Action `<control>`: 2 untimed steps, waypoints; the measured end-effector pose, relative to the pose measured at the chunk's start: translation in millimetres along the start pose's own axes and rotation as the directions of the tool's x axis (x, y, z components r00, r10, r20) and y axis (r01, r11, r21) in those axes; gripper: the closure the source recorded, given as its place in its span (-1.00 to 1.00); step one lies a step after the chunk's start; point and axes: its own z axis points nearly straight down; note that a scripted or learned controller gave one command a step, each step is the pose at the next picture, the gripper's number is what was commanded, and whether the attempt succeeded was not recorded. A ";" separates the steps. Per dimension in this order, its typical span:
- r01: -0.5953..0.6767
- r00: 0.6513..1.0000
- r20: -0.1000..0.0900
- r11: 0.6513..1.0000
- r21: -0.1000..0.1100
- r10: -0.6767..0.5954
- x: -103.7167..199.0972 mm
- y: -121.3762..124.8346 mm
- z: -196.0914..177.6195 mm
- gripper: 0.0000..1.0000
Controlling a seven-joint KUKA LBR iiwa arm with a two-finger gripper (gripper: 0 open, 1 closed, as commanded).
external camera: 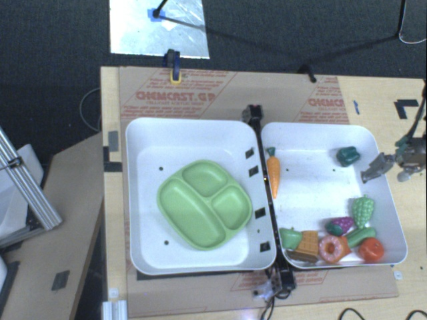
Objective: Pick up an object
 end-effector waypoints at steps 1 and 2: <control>0.003 1.000 0.002 1.000 -0.009 -0.003 0.5 1.9 -4.8 -1.00; 0.000 1.000 0.001 1.000 -0.006 0.000 -6.1 2.9 39.2 -1.00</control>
